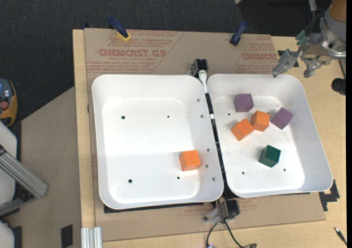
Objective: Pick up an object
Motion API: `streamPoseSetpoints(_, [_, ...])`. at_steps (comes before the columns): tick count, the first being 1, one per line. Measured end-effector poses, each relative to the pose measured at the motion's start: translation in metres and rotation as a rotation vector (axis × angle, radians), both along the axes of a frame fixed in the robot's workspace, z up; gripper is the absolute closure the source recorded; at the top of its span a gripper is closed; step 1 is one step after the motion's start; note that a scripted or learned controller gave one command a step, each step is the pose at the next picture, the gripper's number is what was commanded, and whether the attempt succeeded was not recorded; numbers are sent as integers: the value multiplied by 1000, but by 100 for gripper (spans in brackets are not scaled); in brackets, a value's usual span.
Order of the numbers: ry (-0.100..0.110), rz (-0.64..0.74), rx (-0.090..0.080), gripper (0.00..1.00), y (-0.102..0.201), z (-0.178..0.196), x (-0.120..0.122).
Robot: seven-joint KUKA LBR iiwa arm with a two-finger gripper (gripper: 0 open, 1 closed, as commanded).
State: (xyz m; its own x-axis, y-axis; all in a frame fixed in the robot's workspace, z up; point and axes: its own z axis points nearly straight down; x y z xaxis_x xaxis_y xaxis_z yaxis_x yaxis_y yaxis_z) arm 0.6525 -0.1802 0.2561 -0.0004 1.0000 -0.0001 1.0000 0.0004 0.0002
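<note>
The pincer (295,66) hangs past the far right corner of the right bin (308,104). Its two fingers are spread apart, with nothing between them.

All the blocks sit below it, nearer the front of the bench. The closest ones are a purple block (243,102) and a second purple block (281,117) — both lie just in front of the pincer, inside the right bin. Between them, a bit further off, an orange block (260,120) touches another orange block (241,130), or nearly does. A green block (269,155) sits alone, further still toward the front. One more orange cube (190,160) lies far off to the side, in the left bin (110,131).

What could go wrong? The two orange blocks are so close that a finger may land on top of one and push them both away. The second purple block sits near them too, so it may get bumped. The pincer is over the bin's edge right now — if it goes straight down, I think it hits the rim and grabs only air. The green block looks like the safest pick, since it has room all around it.
</note>
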Motion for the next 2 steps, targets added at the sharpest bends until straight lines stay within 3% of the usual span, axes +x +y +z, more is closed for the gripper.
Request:
streamPoseSetpoints(1, [8, 8, 6, 0, 91, -41, -44])
streamPoseSetpoints(2, [-5, 0, -2, 0, 53, -34, 16])
